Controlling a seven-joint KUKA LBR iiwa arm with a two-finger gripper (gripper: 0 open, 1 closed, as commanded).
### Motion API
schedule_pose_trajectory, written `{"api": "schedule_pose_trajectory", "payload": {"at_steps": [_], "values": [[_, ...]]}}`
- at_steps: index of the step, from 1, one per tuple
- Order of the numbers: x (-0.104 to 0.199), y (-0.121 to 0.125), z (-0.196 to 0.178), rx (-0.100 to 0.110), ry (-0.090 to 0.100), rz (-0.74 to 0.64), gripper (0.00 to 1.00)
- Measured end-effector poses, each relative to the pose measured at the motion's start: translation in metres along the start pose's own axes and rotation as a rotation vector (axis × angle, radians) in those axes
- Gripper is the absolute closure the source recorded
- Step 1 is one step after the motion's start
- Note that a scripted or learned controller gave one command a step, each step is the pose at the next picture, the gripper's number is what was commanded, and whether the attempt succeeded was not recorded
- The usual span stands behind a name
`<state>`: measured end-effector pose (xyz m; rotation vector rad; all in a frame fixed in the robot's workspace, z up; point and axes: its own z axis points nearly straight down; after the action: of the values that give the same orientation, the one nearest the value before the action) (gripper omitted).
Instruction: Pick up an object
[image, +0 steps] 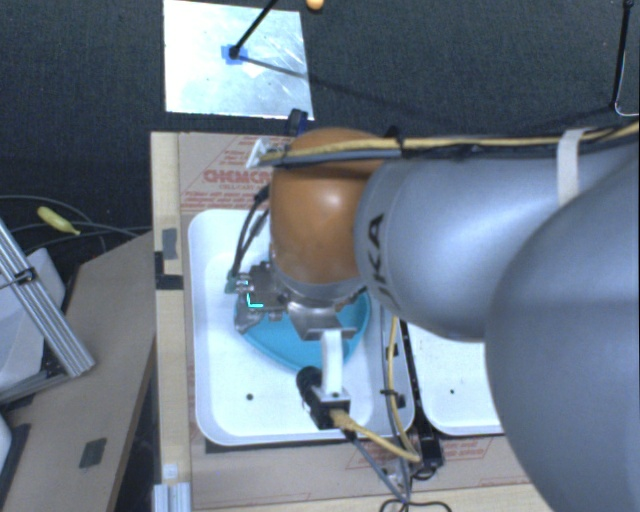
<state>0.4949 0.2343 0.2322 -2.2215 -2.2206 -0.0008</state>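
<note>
My arm reaches in from the right and hangs over the left white bin (215, 300). Its orange band (315, 220) and wrist cover the middle of that bin. A flat blue object (275, 345) lies in the bin directly under the wrist, with only its lower left part showing. My gripper (290, 315) points down at that blue object, hidden by the wrist and its cables.
The right white bin (455, 395) lies mostly under the grey arm. Both bins rest on a cardboard sheet (225, 170) on the bench. Cables and a black connector (325, 405) hang over the left bin's front rim. A metal frame (40, 310) stands at far left.
</note>
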Motion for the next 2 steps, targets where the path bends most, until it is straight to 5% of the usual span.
{"api": "schedule_pose_trajectory", "payload": {"at_steps": [1,2], "values": [[-0.031,-0.006,0.152,-0.011,-0.002,0.001,0.0],[0.003,0.024,0.007,-0.017,0.008,-0.006,0.0]]}}
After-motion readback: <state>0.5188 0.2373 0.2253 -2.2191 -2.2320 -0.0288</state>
